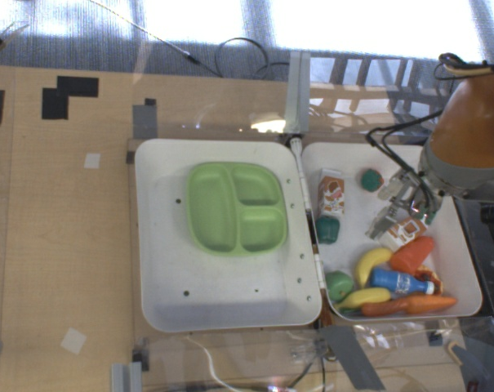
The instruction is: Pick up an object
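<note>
The right bin [467,256] holds several toy foods. Among them are a small juice carton [331,193], a dark green ball [371,180], a green pepper [327,229], a yellow banana [372,263] and a blue bottle [402,282]. There are also an orange-red piece [412,254], a carrot [431,304] and a green apple [339,285]. My gripper [387,209] hangs over the bin's middle right, open, with nothing between its fingers. A white and orange carton [407,233] lies just below and right of it, partly hidden by it.
The left bin [161,292] holds a green divided plate [237,207]. A raised divider [308,219] separates the two bins. The arm's grey and orange body [473,133] overhangs the right bin's far right corner. Cables [393,133] run along that bin's far edge.
</note>
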You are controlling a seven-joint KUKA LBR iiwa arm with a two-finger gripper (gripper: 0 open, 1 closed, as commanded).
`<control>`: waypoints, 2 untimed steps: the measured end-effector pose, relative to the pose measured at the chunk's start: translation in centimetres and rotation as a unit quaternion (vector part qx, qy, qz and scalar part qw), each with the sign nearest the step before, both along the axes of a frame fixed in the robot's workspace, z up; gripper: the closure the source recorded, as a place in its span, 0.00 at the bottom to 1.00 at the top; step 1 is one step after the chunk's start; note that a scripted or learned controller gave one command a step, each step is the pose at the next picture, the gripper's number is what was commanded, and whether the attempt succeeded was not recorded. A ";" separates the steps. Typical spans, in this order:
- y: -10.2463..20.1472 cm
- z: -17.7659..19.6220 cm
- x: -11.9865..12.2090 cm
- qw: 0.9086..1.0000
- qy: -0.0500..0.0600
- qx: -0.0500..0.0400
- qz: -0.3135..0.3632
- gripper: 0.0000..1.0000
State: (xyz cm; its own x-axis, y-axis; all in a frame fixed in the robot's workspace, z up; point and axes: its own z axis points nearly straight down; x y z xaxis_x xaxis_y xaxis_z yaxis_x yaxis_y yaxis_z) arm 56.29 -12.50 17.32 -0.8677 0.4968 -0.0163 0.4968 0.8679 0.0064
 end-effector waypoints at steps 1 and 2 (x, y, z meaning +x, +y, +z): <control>1.3 -7.9 -4.7 1.000 0.005 0.001 0.025 0.00; 1.5 -6.7 -4.4 1.000 0.001 0.000 0.028 1.00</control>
